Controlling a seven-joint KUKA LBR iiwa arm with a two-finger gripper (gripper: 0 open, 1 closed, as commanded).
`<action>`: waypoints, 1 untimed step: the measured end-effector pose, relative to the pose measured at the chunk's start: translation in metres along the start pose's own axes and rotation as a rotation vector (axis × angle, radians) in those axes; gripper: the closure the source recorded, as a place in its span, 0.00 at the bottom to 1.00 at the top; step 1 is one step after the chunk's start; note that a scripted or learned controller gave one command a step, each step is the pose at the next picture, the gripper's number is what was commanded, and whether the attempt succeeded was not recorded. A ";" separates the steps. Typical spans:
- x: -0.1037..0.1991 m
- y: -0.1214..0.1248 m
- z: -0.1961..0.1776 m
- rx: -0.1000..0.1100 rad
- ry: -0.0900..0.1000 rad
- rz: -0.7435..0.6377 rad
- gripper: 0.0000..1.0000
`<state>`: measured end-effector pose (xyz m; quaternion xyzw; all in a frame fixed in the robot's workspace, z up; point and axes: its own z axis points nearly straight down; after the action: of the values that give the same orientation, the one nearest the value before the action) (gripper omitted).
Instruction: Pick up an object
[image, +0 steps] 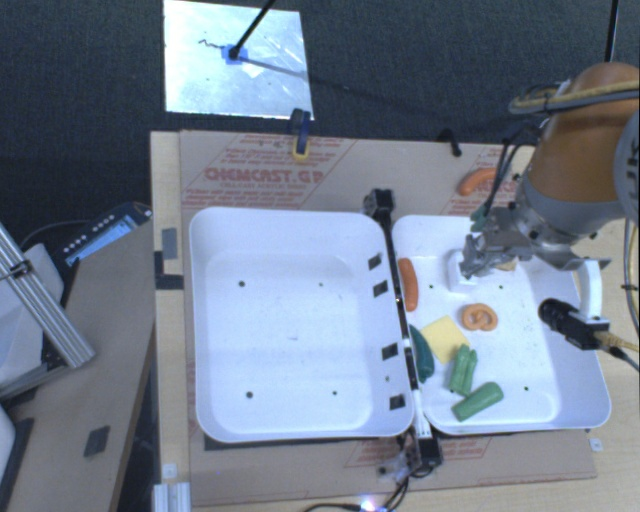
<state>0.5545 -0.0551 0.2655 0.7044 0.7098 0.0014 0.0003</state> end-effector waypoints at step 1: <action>0.060 0.050 -0.059 -0.004 -0.001 0.000 1.00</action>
<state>0.6041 0.0054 0.3244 0.7045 0.7097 0.0024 0.0020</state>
